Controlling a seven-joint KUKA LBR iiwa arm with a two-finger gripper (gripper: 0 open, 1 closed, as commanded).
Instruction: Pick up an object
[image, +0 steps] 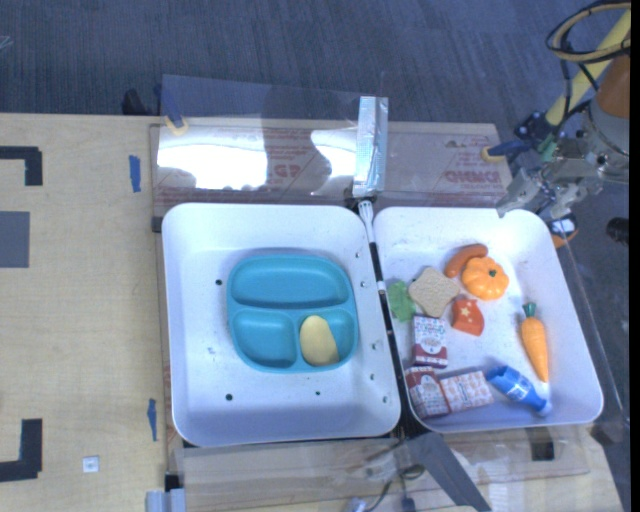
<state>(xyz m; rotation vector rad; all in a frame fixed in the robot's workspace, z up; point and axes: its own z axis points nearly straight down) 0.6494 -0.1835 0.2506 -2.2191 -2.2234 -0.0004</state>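
My gripper (541, 193) hangs over the back right corner of the right bin (573, 300), apart from every object. In that bin lie a small orange pumpkin (486, 279), an orange sausage-shaped piece (464, 258) behind it, a slice of bread (434, 290), a green piece (400, 300), a red strawberry (467, 316), a carrot (536, 343), a blue bottle (521, 388), a small red-and-white carton (430, 341) and a flat printed packet (450, 391). The pumpkin is the object nearest the gripper.
The left bin (195, 300) holds a teal divided tray (285, 285) with a yellow oval piece (318, 340) in its front right compartment. A clear panel and a metal post (370, 150) stand behind the bins. Yellow cables (580, 60) hang at the arm.
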